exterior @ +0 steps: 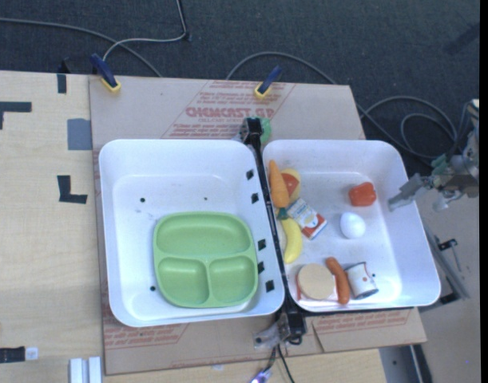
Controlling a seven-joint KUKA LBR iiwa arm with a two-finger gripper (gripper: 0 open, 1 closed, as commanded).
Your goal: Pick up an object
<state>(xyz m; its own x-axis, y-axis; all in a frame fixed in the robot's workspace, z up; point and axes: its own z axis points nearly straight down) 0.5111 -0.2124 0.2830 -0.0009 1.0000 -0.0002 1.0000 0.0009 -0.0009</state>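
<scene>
Two white bins are sitting side by side on the worktop [36, 238], on a sheet of brown cardboard [220, 106] held by yellow-and-blue clamps at its far edge. The left bin [120, 162] is holding a green divided plate [204, 258], lying flat toward the bin's near side.

The right bin [387, 162] is carrying the small items. Along its left wall an orange carrot [279, 187] is lying by a yellow and orange piece [291, 179], with a yellow banana [291, 242] just below them. Beside the banana a small white-and-red packet [308, 219] is resting tilted. Toward the middle a white egg [352, 225] is sitting apart from a red tomato-like piece [362, 194] above it. At the near edge a round tan bun [314, 282] is touching a second orange carrot [338, 280], and a small can [361, 280] is lying on its side right beside that.

The hand [403, 194] is hanging at the right rim of the right bin, well apart from every item, reaching in from the arm [459, 174] at the right. It is gripping nothing, and I cannot tell how its tips are standing.
</scene>
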